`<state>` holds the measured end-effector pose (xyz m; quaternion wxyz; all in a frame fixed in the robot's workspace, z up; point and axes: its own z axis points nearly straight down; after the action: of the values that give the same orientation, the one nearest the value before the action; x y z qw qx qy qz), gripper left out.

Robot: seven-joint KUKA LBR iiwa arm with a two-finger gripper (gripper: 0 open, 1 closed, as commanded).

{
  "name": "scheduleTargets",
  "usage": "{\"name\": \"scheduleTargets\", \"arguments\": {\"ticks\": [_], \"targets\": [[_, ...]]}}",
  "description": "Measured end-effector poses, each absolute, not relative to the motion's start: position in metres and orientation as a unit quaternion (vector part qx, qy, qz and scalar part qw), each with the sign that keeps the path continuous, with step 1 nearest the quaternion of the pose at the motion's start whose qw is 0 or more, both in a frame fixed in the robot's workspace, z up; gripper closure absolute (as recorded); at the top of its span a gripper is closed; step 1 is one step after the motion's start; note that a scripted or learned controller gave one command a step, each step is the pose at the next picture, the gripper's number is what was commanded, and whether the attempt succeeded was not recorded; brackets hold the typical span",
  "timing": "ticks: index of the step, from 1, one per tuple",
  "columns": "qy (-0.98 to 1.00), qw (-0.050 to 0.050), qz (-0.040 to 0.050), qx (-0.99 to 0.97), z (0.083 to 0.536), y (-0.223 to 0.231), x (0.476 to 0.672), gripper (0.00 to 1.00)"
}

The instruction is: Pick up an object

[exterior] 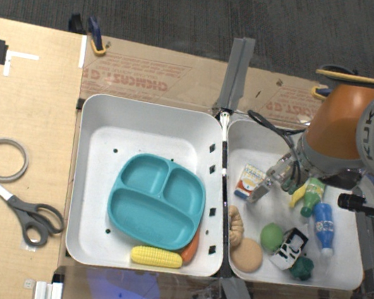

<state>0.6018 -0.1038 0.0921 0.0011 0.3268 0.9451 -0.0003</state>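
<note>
My gripper [274, 185] hangs over the left-middle of the right bin [336, 279], beneath the orange wrist band. It is open with nothing between its fingers. Its lower fingertip [256, 195] is beside a small white, red and blue carton [248, 179]. To its right lie a yellow piece [299, 194], a green bottle [313, 196] and a blue bottle [323, 227]. Below it sit a green ball [271, 236], a black-and-white item [289, 248], a dark green toy [303, 267], a tan egg shape [248, 255] and a ridged tan piece [235, 224].
The left bin [96, 136] holds a teal divided plate [158, 201], a corn cob [157, 256] and an orange carrot [189, 249]. On the bench to the left lie scissors [22, 209] and a tape roll [4, 159]. A grey post [235, 75] stands behind the bins.
</note>
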Motion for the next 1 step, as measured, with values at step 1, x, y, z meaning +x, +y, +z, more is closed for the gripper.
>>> {"name": "scheduleTargets", "arguments": {"ticks": [1], "targets": [[0.931, 0.000, -0.0003, 0.365, 0.0918, -0.1436, 0.5194, 0.00]]}}
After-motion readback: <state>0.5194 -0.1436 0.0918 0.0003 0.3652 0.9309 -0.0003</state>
